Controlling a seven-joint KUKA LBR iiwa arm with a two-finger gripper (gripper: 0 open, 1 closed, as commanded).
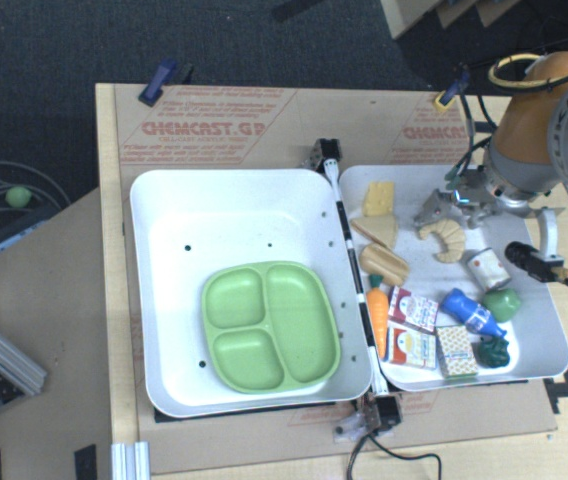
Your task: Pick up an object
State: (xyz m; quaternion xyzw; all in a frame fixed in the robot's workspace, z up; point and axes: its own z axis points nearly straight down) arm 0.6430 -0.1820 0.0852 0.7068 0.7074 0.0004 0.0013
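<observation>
My gripper [451, 211] hangs over the upper part of the right bin [554, 340], on the grey arm with the orange band [531, 118] that comes in from the right. Its fingers look spread, open, with nothing between them. Just below it lies a tan crescent-shaped toy [448, 239], apart from the fingers. Close by are a yellow cheese wedge [378, 198], a tan bread slice [375, 230], a bun [384, 264] and a small white cylinder [483, 265].
The lower right bin holds an orange carrot [378, 314], two red-and-white cartons [413, 328], a blue bottle [467, 311], a green ball [503, 303] and a patterned box [454, 352]. The left bin [164, 228] holds a green divided plate [267, 325].
</observation>
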